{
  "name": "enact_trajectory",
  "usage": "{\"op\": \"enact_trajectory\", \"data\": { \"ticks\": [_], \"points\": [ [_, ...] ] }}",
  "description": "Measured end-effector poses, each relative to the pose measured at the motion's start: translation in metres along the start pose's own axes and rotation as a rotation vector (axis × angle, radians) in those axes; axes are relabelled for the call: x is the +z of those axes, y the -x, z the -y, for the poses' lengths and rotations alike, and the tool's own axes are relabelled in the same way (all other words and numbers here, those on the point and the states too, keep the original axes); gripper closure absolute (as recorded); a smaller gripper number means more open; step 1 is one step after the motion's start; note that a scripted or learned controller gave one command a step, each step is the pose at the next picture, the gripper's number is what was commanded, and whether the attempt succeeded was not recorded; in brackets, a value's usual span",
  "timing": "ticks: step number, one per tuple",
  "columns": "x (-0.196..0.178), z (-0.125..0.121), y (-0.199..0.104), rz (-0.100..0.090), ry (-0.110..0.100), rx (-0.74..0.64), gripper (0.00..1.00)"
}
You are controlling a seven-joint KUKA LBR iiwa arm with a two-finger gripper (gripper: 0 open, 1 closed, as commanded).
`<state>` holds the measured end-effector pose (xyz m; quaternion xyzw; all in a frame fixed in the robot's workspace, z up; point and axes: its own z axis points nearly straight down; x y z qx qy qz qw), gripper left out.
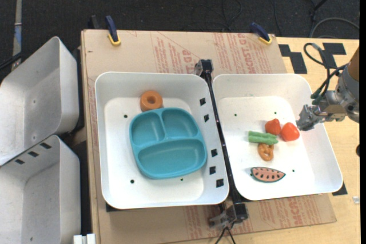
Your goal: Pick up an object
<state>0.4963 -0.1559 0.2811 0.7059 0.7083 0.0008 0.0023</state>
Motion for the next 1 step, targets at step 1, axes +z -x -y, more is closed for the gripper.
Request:
{"op": "enact_trajectory", "data": {
  "ticks": [1],
  "points": [
    [0.0005, -0.0199, -0.0475, -0.002, -0.002, -0.004, 1.0]
  ]
}}
